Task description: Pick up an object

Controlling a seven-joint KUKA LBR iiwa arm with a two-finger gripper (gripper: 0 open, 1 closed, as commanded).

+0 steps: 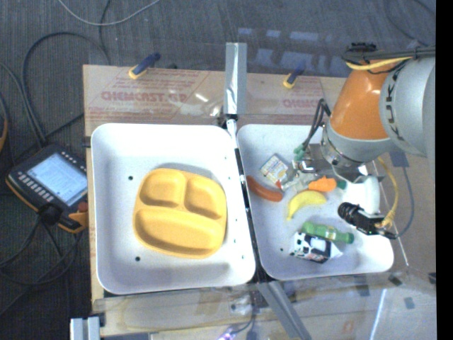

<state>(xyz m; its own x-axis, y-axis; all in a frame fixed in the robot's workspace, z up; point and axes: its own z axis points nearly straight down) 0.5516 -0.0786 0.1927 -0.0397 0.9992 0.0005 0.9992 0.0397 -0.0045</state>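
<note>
The grey arm's two-finger gripper (303,163) is hovering in the right shallow white plastic bin (375,261), beside a smooth curved yellow plastic banana (306,202) lying on the floor. I cannot tell how its fingers are standing. A glossy yellow moulded compartment tray (181,212) is sitting in the left white bin (106,190).

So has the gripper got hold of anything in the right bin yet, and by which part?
Cannot be told. The gripper is low in the right bin, between the clear packet and carrot.

Tool (306,163) low in right bin (368,264), near banana (306,202)
</note>
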